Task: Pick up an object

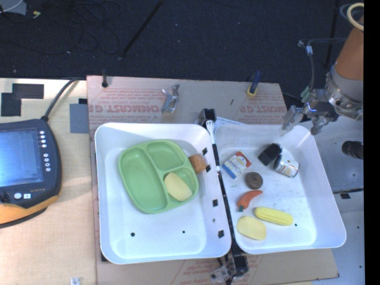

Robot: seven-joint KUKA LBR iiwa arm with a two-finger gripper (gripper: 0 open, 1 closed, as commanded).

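Hand (pixel 304 120) poised above the far right corner of the right bin (pixel 323 177), fingers apart, nothing between them. Nearest below: a black block (pixel 270 154), touching a small tin can (pixel 287 168) lying on its side. Further in, a red-and-white carton (pixel 236 163), a brown puck (pixel 254 180), a red pepper (pixel 249 198), a corn cob (pixel 274 217) and a pale yellow piece (pixel 252 228). Beyond, in the left bin (pixel 119 230), a green divided plate (pixel 155 174) bearing a yellow piece. Best bet, probably, the black block (closest, though crowded by the can): descend straight, straddle the narrow side, clear the bin wall, close squarely before lifting.
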